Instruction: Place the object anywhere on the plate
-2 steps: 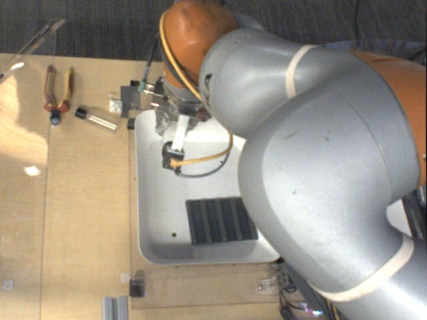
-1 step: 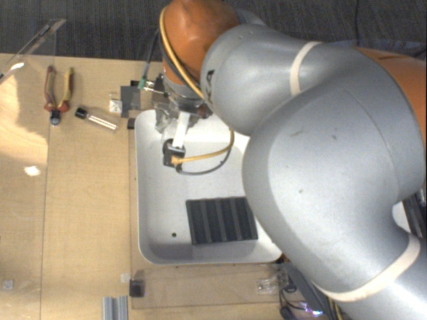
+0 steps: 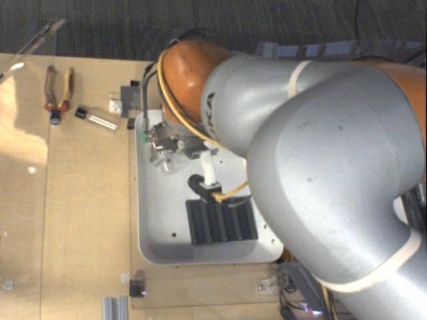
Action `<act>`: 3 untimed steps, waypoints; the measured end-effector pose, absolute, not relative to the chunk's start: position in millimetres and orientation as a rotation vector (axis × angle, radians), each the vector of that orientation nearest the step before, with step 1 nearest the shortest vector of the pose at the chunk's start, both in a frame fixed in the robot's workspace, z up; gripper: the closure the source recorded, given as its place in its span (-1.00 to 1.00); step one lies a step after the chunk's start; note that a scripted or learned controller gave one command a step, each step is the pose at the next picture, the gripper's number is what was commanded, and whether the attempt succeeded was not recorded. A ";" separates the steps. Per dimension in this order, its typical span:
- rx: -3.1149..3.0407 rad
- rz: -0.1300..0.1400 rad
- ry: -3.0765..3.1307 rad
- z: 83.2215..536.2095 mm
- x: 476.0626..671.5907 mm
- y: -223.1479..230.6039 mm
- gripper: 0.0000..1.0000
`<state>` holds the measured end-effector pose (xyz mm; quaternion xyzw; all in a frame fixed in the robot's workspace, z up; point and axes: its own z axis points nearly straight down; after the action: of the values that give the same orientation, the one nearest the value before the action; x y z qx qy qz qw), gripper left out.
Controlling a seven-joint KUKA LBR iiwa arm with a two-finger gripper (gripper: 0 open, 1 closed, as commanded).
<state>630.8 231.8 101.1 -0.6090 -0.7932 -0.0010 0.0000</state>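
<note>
The arm (image 3: 313,145) spreads over the right of the bench (image 3: 67,199) and hides most of what lies there, so no plate can be made out. It reaches down into the white bin (image 3: 150,239), with the gripper (image 3: 163,153) low near the bin's far left corner. Whether it is clenched or released cannot be told. The object may be the dark ribbed block (image 3: 220,222) near the bin's near edge, which would put this at the picking stage: a firm grasp comes first. Pliers (image 3: 58,93) lie at the bench's far left corner.
</note>
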 end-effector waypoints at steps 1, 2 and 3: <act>-1.266 -0.006 -2.878 124.7 668.2 220.0 1.00; -1.211 -0.011 -2.905 231.2 661.5 218.2 1.00; -0.921 -0.008 -3.010 266.9 664.8 231.3 1.00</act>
<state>664.8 231.3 266.9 -0.2926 -0.9562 -0.0026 -0.0029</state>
